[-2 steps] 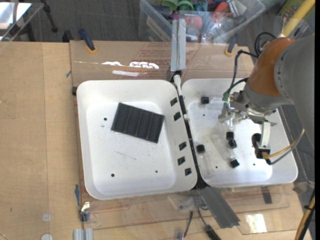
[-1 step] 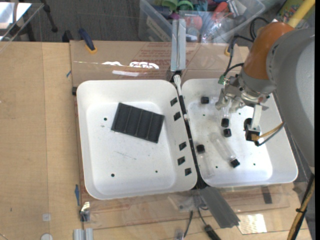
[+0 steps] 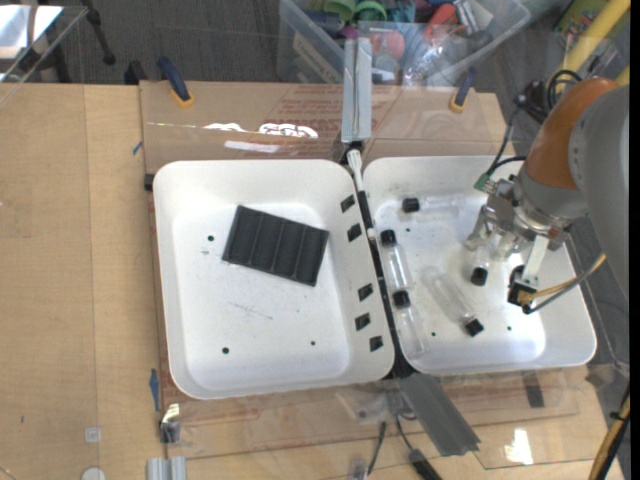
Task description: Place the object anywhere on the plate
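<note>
Gripper [image 3: 497, 253] sits low over the right bin [image 3: 560, 343], at abt 3 o'clock of the bin's centre, arm [image 3: 575, 128] coming in from 1 o'clock w/ orange band above the wrist. Can't tell how far the hand is open, or whether anything is in it. A small clear vial w/ black cap [image 3: 478, 275] lies right under/beside the tip, touching or not unclear. More clear vials in the same bin: one at 6 o'clock of the gripper [image 3: 455, 306], one along the bin's left wall at 9 o'clock [image 3: 392, 258], one near the top at 11 o'clock [image 3: 425, 205]. Left bin [image 3: 190, 368] holds the plate, a dark ribbed rectangular slab [image 3: 275, 245], lying flat & tilted, well apart from the vials. Beyond the bins at 12 o'clock, a clear tub of coloured toys [image 3: 400, 8].
</note>
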Tool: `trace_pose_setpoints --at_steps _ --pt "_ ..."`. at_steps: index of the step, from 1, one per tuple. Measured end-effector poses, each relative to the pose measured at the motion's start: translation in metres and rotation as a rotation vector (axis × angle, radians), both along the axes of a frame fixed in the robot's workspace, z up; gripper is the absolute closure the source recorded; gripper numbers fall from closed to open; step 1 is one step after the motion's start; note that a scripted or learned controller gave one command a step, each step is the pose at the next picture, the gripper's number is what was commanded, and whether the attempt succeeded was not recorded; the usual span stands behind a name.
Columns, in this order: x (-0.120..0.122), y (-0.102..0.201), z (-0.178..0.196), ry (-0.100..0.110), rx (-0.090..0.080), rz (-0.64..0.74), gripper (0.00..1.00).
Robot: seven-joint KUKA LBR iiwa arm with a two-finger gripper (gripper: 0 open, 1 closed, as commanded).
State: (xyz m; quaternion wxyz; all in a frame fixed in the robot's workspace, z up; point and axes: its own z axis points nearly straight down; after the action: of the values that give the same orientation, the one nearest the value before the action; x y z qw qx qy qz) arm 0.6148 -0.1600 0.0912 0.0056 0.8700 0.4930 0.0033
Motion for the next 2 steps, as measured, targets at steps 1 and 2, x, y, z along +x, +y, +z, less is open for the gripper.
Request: trace_pose_setpoints --at_steps 1,2 --pt "0.0346 0.0623 -0.0012 0.001 0.007 -0.032 1.0" --pt "0.0371 0.0586 -0.0012 0.0 0.009 -0.384 1.0"
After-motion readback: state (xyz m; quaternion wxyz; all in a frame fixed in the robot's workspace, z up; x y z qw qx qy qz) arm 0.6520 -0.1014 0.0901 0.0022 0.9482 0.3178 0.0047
